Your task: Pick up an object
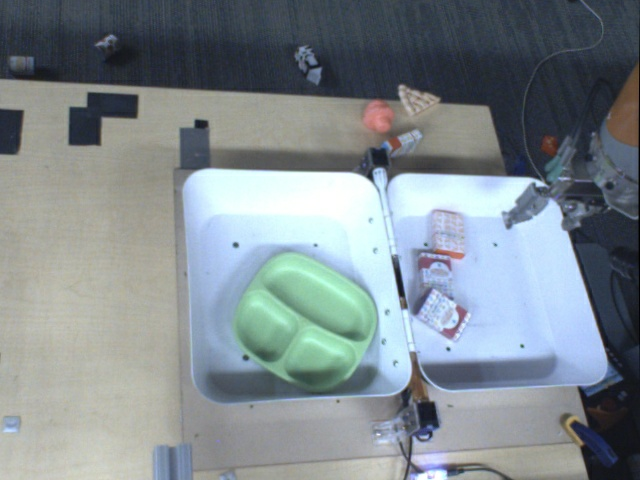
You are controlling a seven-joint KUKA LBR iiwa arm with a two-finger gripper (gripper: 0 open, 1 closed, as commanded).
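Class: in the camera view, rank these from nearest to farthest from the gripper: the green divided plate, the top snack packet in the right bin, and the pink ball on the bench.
From the gripper:
1. Top snack packet, right bin, nearest.
2. Pink ball, bench behind the bins.
3. Green divided plate, left bin, farthest.

Pincer (545, 205) low, at right edge

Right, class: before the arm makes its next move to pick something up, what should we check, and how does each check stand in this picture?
1. Something to pick: three small packets lie in the right bin. Ok.
2. Packets spaced for a clean grasp: they lie close together in a column. Not ok.
3. Gripper over a target: it sits at the bin's upper right corner, away from the packets. Not ok.
4. Gripper free of any load: nothing visible between its fingers. Ok.
5. Alternative target: green divided tray in the left bin, wide and tilted. Cannot tell if graspable.
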